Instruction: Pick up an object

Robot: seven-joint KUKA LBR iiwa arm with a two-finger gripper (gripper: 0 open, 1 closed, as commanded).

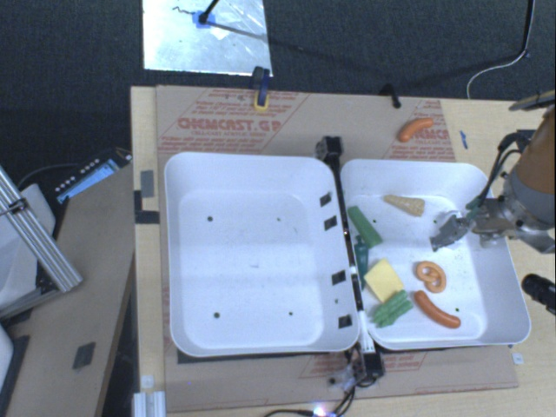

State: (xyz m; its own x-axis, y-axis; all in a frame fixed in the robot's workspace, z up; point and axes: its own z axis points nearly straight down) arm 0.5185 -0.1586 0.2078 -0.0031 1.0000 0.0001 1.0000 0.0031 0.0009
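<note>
The right white bin [486,181] holds several toy foods: a tan cone [406,204], a green pepper piece [365,225], a yellow cheese block [383,280], a green bean bundle [392,308], a pretzel [430,274] and an orange sausage [436,309]. My gripper [447,231] reaches in from the right and hangs over the middle of this bin, just right of the cone and above the pretzel. Nothing shows between its fingers.
The left white bin [187,181] lies beside the right one, with black clips [331,224] along the shared edge. Another orange sausage [415,129] lies on the cardboard behind the right bin. A yellow-and-blue clamp [260,89] stands at the board's back edge.
</note>
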